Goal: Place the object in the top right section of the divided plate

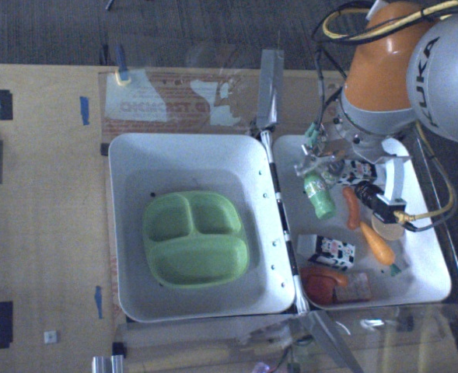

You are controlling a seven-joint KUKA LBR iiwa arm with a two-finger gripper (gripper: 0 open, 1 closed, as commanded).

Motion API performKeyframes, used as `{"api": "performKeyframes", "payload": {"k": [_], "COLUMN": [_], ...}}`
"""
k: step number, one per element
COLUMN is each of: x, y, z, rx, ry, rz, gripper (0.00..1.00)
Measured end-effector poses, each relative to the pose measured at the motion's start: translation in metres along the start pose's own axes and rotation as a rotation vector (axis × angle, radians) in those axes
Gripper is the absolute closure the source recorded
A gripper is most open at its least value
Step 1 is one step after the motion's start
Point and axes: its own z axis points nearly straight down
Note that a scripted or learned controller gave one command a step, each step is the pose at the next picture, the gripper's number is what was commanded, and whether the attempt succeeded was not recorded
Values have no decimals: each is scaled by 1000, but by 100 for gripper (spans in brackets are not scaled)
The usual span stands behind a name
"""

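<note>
The arm reaches over the right bin [427, 282], its gripper [322, 165] low above the far left part of the clutter, right at the top of a green bottle [319, 196]. Whether anything is pinched cannot be told, since the wrist hides the tips. The bottle appears to lie on the bin floor beside an orange carrot [377, 245], a small cow-print carton [335, 251] and a red item [319, 284]. The green divided plate [196, 239] sits bare in the left bin [127, 208]. This looks like the picking step; next calls for a firm grasp, a lift, then carrying left to the plate's far right section.
</note>
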Motion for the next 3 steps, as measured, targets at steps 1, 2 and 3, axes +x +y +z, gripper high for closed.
{"api": "performKeyframes", "payload": {"k": [1, 2, 3], "x": [71, 71, 71], "y": [21, 21, 21], "z": [0, 0, 0], "rx": [-2, -2, -2], "ry": [1, 1, 1], "rz": [-280, -279, -279], "gripper": [100, 0, 0]}}
